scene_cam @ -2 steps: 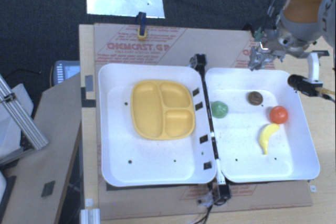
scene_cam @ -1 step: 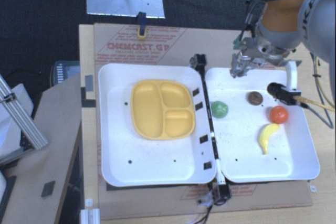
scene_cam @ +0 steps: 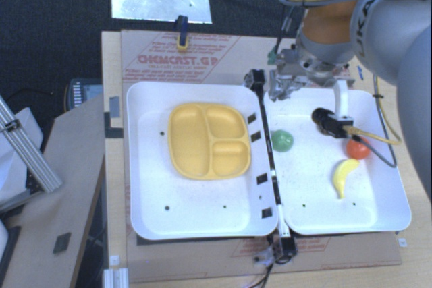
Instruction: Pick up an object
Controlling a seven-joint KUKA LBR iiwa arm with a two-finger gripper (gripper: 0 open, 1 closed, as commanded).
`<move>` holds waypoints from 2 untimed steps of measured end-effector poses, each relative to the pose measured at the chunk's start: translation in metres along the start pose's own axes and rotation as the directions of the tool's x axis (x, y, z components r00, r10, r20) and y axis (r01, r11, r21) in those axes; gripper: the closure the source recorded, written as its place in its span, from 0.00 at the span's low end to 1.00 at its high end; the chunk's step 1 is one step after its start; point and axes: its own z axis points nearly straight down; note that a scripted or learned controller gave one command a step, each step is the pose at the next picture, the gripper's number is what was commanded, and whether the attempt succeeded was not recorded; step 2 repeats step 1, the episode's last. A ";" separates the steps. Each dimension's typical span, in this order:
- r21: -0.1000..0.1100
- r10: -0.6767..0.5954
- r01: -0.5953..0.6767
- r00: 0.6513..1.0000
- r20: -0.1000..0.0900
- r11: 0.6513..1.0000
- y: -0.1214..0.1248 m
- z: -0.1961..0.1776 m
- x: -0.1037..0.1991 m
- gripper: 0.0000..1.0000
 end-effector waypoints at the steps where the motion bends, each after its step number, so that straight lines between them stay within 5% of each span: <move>1: 0.001 0.001 -0.001 1.000 0.000 1.000 -0.008 0.006 0.043 1.00; 2: 0.001 0.001 -0.001 1.000 0.000 1.000 -0.008 0.006 0.043 1.00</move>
